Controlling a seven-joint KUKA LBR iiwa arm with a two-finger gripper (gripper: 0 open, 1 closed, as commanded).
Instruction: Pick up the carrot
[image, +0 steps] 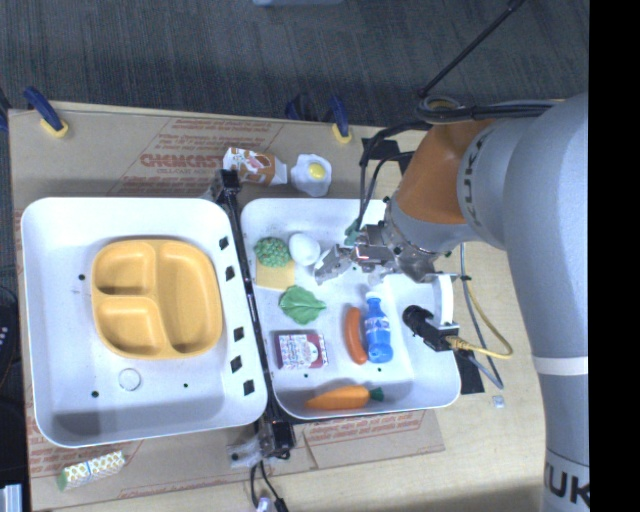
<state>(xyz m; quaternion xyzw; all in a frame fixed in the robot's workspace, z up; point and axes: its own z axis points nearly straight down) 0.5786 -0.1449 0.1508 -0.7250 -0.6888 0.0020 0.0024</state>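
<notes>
Dark grey carpet (200, 50) lies beyond the cardboard-covered bench (150, 140), evenly lit.

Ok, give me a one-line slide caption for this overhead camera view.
KUKA arm's gripper hovers over the right bin, with the carrot lying at the bin's near edge.

Grey KUKA arm (545, 260) with orange wrist band (435, 185), black cables, a yellow cable (490, 335), and part of a black "KU" marking (568, 487) near its base.
</notes>
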